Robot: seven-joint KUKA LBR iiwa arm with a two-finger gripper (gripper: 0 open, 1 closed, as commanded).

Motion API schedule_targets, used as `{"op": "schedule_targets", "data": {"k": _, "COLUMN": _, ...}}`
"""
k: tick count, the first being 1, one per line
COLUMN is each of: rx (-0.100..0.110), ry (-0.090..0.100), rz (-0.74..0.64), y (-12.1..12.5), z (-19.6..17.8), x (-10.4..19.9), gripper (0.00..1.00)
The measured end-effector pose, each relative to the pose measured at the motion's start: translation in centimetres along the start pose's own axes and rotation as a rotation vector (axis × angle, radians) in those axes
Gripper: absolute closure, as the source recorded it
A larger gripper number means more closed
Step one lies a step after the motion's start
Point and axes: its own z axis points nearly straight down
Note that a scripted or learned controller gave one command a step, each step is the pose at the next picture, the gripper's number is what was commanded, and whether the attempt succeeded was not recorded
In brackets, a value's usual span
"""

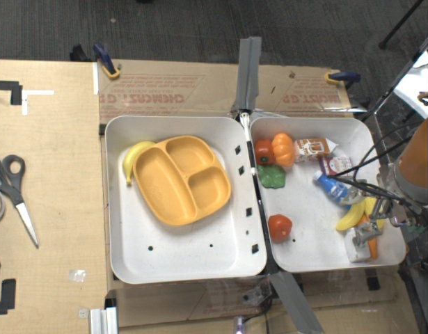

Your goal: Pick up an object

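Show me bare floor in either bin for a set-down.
Left bin: strip along the near wall, below the divided plate. Right bin: middle, between the lone tomato and the banana. Crowded: its far wall and right side near the gripper.

Open white floor lies along the bottom and lower left of the left bin (130, 256), below the yellow divided plate (182, 179), and in the middle of the right bin (304, 256), ringed by a red tomato (279, 226), green piece (272, 177) and right-side clutter (353, 207).
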Motion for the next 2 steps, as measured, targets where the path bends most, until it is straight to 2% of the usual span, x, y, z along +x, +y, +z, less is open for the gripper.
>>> {"op": "schedule_targets", "data": {"k": 1, "rx": -0.011, "ry": 0.027, "rz": -0.049, "y": 8.0, "z": 1.3, "x": -2.8, "gripper": 0.0}}
{"op": "schedule_targets", "data": {"k": 2, "rx": -0.009, "ry": 0.026, "rz": 0.034, "y": 7.6, "z": 1.5, "x": -11.2, "gripper": 0.0}}
